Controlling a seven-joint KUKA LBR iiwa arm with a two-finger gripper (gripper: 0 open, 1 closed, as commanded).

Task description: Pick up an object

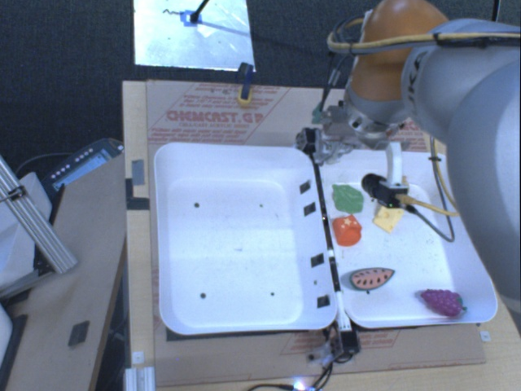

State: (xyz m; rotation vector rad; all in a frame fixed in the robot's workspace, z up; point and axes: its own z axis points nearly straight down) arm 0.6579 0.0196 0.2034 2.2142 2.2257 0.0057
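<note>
The gripper hangs above the right bin, its fingers' state impossible to tell; just below it lie the green leaf toy and the tomato toy, probably light, stiff, smooth plastic, best pinched across its round middle.

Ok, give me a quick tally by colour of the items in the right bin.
Green: 1, leafy piece
Red/orange: 1, round fruit
Yellow: 1, wedge
Green and red: 1, watermelon slice
Purple: 1, grapes
Total: 5
</note>
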